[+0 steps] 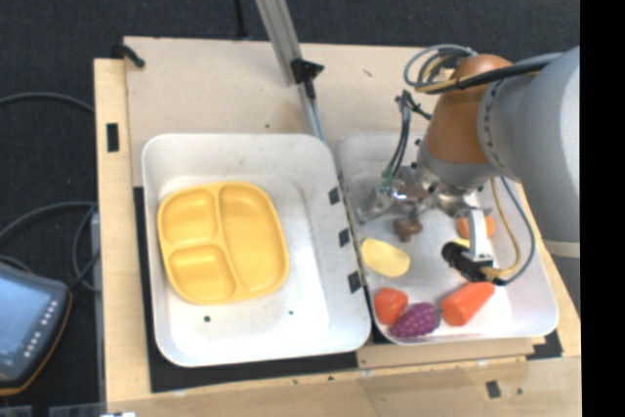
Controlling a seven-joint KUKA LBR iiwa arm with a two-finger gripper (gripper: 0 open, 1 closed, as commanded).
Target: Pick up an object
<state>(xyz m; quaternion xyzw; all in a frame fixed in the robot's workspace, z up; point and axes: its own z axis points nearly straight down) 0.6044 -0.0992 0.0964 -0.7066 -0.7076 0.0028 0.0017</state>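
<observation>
Camera view: the arm [508, 127] reaches into the right bin [532, 308].
Gripper [405, 215]: low inside the right bin, at its upper left part; I cannot tell its state.
Small brown thing [407, 228]: directly at the gripper, unclear if touching.
Yellow object [386, 258]: just below the gripper.
Red object [390, 305], purple object [417, 318], orange carrot-like object [467, 302]: along the right bin's near edge.
Yellow divided plate [223, 241]: in the left bin [312, 161].
</observation>
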